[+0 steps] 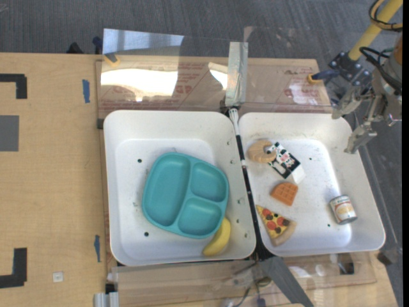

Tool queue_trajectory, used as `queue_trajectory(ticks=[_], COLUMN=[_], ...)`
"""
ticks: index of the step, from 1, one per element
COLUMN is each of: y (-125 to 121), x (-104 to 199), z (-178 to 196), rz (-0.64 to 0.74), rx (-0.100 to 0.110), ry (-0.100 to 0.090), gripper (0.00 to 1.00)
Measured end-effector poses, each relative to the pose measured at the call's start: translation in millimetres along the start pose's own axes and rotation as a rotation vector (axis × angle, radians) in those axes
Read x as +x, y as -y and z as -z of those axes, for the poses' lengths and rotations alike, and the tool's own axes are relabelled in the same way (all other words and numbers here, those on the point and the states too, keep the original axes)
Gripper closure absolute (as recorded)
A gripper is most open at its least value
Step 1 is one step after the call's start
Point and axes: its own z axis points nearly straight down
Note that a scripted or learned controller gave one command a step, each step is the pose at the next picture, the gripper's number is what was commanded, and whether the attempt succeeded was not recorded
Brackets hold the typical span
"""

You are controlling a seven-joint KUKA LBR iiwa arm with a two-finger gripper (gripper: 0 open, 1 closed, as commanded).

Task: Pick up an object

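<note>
While the grey metal gripper (358, 133) hovers upper right, its grip beyond our telling, we see a small silver tin can (343, 208) lying lower right in the right-hand white bin (369, 234).

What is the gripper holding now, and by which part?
Nothing. The gripper hangs over the right bin's far right rim with no object between its fingers; the can and pizza slice lie apart on the floor.

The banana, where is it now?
The banana lies in the left bin, at its front right corner, beside the teal divided plate.
</note>
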Motion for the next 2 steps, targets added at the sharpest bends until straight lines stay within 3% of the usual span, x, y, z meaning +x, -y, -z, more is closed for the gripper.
queue_trajectory(ticks=[1, 2], y=[4, -17], x=[46, 147], z=[-88, -159], rz=[-0.077, 0.059], rx=[-0.004, 0.0], ry=[-0.01, 0.002], gripper=[0.0, 0.0])
